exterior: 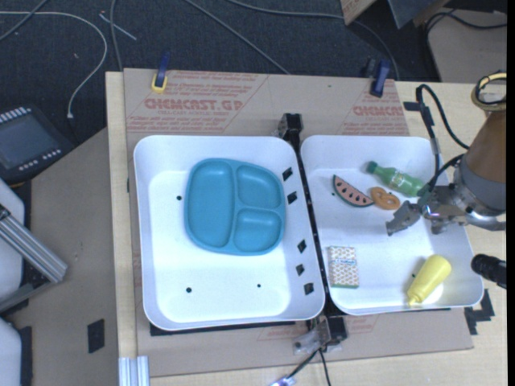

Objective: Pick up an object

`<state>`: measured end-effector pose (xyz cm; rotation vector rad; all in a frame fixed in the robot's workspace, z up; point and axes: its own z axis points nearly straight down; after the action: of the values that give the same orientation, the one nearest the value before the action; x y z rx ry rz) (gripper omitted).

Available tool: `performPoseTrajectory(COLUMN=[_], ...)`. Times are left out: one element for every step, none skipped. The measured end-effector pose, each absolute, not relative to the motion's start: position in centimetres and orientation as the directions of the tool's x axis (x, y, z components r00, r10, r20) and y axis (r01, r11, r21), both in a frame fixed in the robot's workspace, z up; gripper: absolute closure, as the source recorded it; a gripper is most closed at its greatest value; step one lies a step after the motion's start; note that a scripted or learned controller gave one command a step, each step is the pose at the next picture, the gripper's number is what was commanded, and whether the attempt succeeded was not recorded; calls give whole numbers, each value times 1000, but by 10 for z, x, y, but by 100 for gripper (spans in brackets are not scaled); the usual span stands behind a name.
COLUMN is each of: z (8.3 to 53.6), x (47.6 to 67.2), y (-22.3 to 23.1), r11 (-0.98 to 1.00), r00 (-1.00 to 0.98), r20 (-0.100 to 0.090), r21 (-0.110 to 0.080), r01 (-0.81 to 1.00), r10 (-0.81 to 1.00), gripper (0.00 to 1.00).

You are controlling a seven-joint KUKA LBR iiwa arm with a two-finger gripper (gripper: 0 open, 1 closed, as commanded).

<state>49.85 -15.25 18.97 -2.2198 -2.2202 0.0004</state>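
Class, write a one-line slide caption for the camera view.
Gripper hovers in right bin among green bottle, watermelon slice and yellow bottle.

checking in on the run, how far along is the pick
Done: the gripper is over the right bin, among its objects. In hand: nothing visible between the fingers. It sits just right of the pretzel and below the green bottle. Left: close on an object and lift it. The watermelon slice, yellow bottle and small box all lie in the bin.
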Motion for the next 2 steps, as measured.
performPoseTrajectory(z=[126, 82], x=[497, 496], y=[-153, -152], r11=[-1, -1], r00=[1, 1], r20=[4, 3], r21=[-7, -5], r01=[1000, 1000], r10=[1000, 1000], gripper=[0, 0])
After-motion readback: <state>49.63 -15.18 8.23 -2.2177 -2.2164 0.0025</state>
